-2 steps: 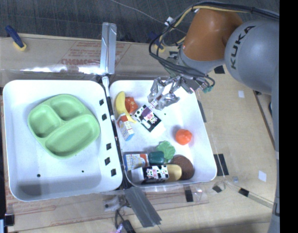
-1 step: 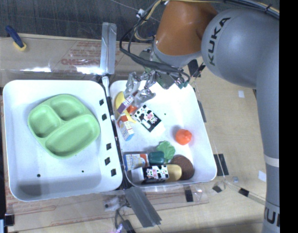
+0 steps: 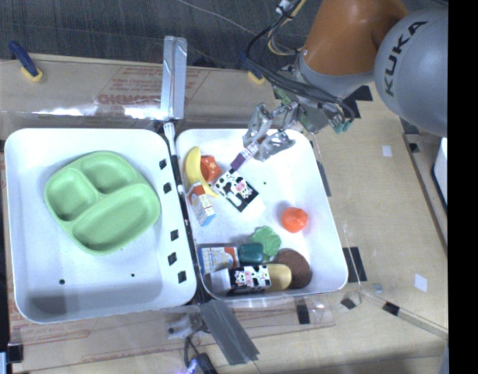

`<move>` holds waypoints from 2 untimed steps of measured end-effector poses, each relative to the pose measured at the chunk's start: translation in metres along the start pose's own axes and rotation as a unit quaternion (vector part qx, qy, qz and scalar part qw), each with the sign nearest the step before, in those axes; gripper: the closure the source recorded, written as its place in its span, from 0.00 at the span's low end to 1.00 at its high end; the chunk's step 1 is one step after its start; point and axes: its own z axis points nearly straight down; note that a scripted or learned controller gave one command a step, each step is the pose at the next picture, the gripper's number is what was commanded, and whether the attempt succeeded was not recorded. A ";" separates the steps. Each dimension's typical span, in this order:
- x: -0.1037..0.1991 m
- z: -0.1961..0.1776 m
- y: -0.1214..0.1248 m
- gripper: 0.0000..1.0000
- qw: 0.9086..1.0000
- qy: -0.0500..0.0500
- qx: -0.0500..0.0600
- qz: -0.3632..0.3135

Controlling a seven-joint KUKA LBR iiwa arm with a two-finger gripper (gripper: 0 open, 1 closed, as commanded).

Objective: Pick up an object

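Note:
My gripper hangs over the back part of the right bin, just up and right of a black-and-white cow-patterned box. Its fingers look open, with nothing between them. Left of the box lie a yellow banana and a small red item; a small carton lies below them. An orange-red ball-like fruit sits alone at the bin's right. Along the front edge crowd a green leafy toy, a dark green block, a brown rounded piece and a second cow-patterned carton.
The left bin holds a green divided plate. A metal bracket rises at the back where the two bins meet. The grey and orange arm reaches in from the upper right, with cables above it.

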 end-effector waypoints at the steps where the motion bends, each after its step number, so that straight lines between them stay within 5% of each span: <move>1: -0.014 -0.011 0.043 1.00 0.998 0.001 -0.003 -0.055; 2: -0.047 0.001 0.085 1.00 0.998 0.002 -0.003 -0.060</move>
